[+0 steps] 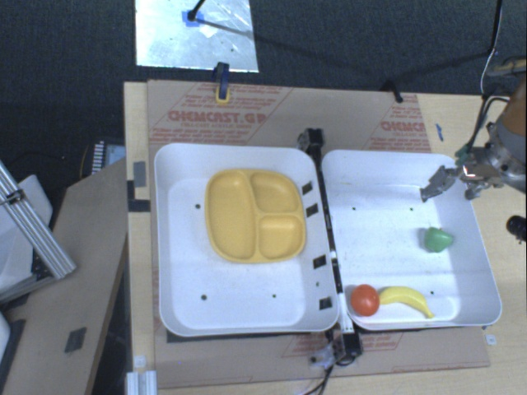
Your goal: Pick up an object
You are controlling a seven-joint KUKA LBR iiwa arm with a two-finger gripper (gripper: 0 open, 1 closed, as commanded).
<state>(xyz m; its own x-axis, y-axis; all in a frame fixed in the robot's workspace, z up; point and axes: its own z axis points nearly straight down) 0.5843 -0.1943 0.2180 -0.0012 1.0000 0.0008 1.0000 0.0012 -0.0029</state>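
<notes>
Cardboard-covered surface is carrying both bins; my pincer is hovering spread and empty at right, green object lying just below it.

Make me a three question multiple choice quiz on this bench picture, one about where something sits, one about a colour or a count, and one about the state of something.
1. Where does the yellow divided plate lie?
A. In the left bin
B. In the right bin
C. On the brown board outside the bins

2. How many loose things lie in the right bin?
A. One
B. Three
C. Five

3. How does the gripper stand to the green object?
A. It holds it lifted above the bin
B. It presses it against the banana
C. It is apart from it, with nothing between its fingers

Answers:
1 A, the plate rests in the middle of the left bin.
2 B, the green object, the banana and the tomato lie there.
3 C, the green object lies on the bin floor, with white floor showing between it and the gripper.
</notes>
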